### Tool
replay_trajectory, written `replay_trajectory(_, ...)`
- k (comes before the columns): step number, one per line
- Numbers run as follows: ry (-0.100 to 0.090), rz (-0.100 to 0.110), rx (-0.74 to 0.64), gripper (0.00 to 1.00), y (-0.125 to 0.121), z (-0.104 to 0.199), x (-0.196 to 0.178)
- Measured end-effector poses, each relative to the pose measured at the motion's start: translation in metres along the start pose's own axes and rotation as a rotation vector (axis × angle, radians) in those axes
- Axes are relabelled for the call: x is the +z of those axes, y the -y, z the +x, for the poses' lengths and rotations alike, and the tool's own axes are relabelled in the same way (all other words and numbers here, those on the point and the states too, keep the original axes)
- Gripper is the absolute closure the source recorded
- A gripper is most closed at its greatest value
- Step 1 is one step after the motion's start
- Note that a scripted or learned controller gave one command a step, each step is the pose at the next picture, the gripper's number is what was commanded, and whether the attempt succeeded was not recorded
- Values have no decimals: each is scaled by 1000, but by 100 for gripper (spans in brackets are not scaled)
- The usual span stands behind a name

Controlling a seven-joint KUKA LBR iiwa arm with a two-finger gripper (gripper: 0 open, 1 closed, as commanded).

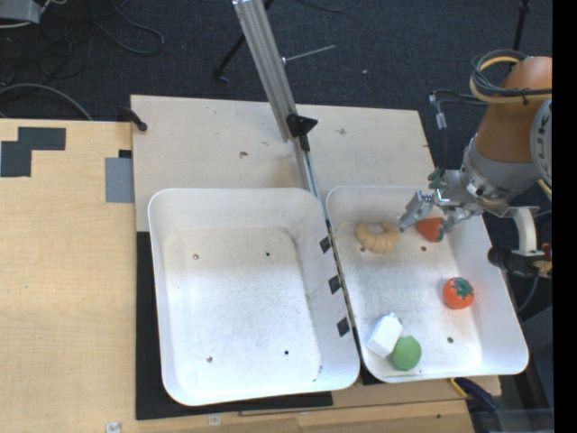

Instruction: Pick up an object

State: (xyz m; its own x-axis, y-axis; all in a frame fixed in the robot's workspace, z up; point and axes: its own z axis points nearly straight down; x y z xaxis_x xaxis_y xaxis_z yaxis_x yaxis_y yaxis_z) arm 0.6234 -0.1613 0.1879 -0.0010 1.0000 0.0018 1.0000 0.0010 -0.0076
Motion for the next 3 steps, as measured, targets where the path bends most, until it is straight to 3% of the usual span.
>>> replay_trajectory(1,1,-5,-2,0,-1,0,-3)
replay_trajectory(2,0,0,1,0,-4,-7,56)
replay_trajectory(3,-1,-13,1,0,-8,-6,91)
